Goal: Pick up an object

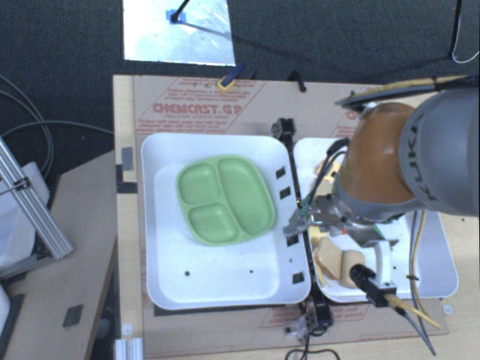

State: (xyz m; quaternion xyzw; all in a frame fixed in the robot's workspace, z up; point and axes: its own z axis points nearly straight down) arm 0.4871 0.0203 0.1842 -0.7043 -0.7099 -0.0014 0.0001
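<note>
While the grey, orange-banded arm [390,163] hangs over the right white bin [442,268] at lower right, nothing looks lifted yet, and the pick remains.

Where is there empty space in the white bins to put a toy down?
The left bin has bare floor below the green divided plate, along its near wall, and a narrower strip down its left side. The right bin is crowded: the arm hangs over it, with tan objects beneath.
</note>
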